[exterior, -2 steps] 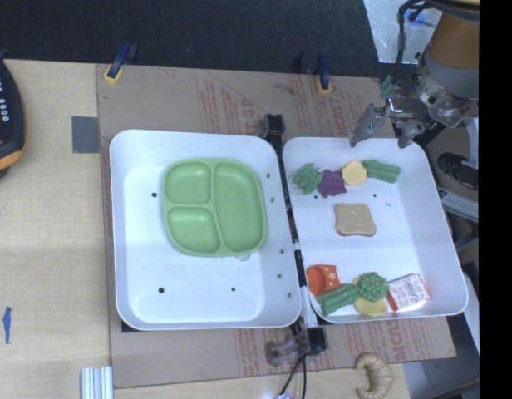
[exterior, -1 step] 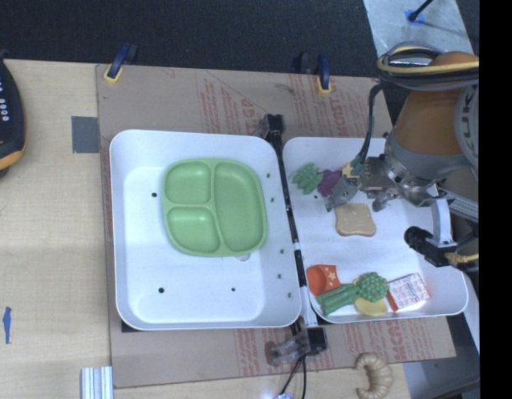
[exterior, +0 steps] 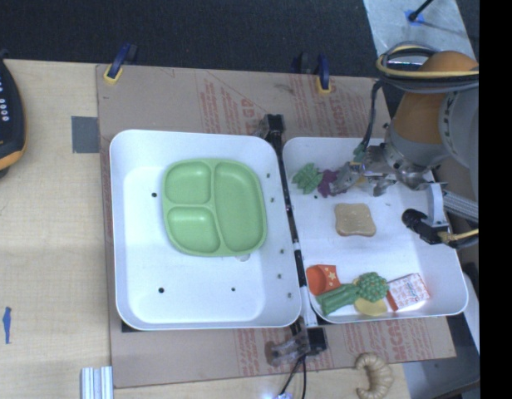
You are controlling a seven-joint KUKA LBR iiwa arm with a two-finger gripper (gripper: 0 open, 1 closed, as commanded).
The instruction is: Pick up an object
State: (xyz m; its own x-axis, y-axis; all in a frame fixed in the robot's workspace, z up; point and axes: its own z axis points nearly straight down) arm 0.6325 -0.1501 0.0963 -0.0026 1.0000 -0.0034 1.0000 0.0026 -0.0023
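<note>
**Gripper at the far side of the right bin, nothing seen held**

1. Arm. The arm [exterior: 422, 119] enters from the right and reaches over the far part of the right bin [exterior: 455, 273]. The gripper [exterior: 356, 174] is low over the bin floor. Whether it is apart or together cannot be told from the camera view. No object is seen held in it.

2. Objects, right bin.
- A purple piece [exterior: 329, 183] lies just beside the gripper, on its left.
- A green leaf [exterior: 306, 177] touches the purple piece on the side away from the gripper.
- A toast slice [exterior: 355, 220] lies flat near the middle of the bin, apart from the gripper.
- Along the near wall lie, close together, a red piece [exterior: 321, 278], a broccoli [exterior: 356, 293], a yellow piece [exterior: 371, 307] and a red-and-white packet [exterior: 408, 292].

3. Left bin. The left bin [exterior: 140, 289] holds one green plate [exterior: 214, 206] with three compartments, set toward the far side.

4. Surroundings. Both bins rest on a cardboard sheet [exterior: 198, 106]. A tan curled item [exterior: 374, 374] lies outside the bins, at the sheet's near edge.
</note>
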